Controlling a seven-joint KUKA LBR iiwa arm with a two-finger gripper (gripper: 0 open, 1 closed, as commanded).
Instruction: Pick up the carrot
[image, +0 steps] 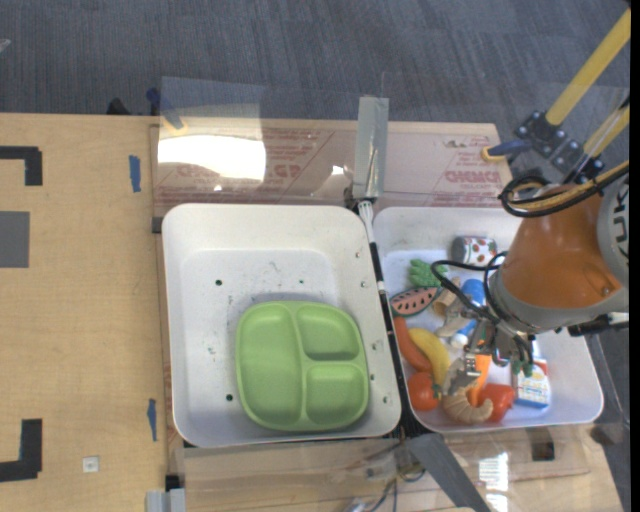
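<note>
The carrot (403, 342) is a thin orange piece lying along the left wall of the right bin (580, 385), just below a watermelon slice (413, 298) and left of a banana (432, 348). My gripper (468, 372) hangs low over the toy pile in the front middle of that bin, about a hand's width right of the carrot, with the banana between them. A small orange bit (482, 363) shows right beside the gripper tip; I cannot tell what it is. The orange wrist band (555, 260) hides part of the bin behind it.
Around the gripper lie a red tomato (422, 396), a red pepper (496, 402), a tan bread piece (461, 406), a small carton (534, 385), a can (473, 248) and a green leafy toy (421, 272). The left bin (200, 250) holds a green divided plate (300, 365).
</note>
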